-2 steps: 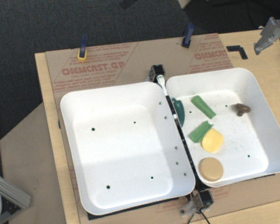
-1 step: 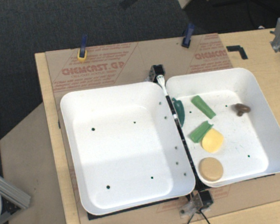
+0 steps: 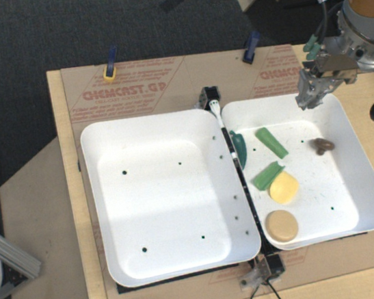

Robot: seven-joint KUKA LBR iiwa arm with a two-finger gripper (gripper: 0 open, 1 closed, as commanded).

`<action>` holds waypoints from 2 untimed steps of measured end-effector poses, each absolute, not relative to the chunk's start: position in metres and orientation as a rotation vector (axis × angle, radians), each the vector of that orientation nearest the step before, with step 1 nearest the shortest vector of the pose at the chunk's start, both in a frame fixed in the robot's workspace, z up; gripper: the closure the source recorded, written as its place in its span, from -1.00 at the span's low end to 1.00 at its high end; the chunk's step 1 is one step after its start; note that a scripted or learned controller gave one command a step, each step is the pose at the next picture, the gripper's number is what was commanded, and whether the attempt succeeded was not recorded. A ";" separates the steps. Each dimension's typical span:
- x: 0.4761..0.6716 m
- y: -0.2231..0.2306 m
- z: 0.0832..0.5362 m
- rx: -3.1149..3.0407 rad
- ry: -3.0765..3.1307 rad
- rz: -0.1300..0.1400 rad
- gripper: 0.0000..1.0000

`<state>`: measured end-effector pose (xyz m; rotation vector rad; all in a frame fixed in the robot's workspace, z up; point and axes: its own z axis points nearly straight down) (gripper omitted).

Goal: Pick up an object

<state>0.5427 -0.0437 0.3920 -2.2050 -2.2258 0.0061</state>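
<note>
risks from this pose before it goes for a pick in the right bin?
1. The gripper hangs over the right bin's far rim, so a straight descent may strike the rim.
2. The green block touches the yellow piece; a grasp there may shove both.
3. The small brown object could slip out.
</note>
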 end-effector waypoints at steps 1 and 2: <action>0.558 0.028 0.327 -2.209 -2.225 0.006 1.00; 0.495 -0.014 0.293 -2.222 -2.212 0.009 1.00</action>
